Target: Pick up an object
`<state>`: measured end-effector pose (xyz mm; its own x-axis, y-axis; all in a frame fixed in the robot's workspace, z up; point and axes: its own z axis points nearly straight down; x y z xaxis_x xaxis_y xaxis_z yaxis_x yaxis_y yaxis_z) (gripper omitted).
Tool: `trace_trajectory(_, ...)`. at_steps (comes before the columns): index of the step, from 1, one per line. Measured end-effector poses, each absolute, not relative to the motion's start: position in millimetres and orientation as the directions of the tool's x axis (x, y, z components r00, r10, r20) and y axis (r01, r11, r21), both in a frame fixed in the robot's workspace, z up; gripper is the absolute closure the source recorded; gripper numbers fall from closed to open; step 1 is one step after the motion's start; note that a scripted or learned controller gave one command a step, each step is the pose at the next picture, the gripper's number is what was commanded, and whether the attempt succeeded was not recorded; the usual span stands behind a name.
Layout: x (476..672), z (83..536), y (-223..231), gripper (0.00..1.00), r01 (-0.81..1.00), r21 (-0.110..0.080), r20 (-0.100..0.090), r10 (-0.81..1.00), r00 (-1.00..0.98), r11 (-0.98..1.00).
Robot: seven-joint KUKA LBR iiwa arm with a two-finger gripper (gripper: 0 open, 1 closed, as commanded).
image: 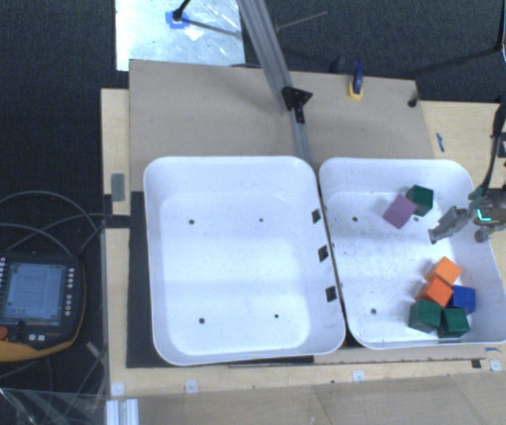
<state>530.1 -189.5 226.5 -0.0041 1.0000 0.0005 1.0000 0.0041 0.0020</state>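
You're approaching: the gripper (452, 226) is hovering in the right bin (359, 330), width untellable, holding nothing visible. Next, you'd lower onto the purple block (400, 211).

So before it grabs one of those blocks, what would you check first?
1. Blocks in reach: ok. All lie in the right bin, under the gripper.
2. A block standing free: ok. The purple block has bare floor on most sides, though the green block sits close against it.
3. Corner pile: not ok. The orange blocks, blue block and dark green blocks are packed together, likely hard to grip singly.
4. Gripper free of load: ok. Nothing shows between its fingers.
5. Finger opening: cannot tell.
6. Gripper over a block: not ok. It sits between the two groups.
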Motion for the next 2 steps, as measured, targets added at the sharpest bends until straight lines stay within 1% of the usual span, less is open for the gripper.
trace_trajectory(1,524.7,171,-181,0.00,1.000,-0.004,0.002,1.000,-0.003,0.003)
trace_trajectory(2,519.7,127,-187,0.00,1.000,0.003,-0.002,1.000,-0.002,0.002)
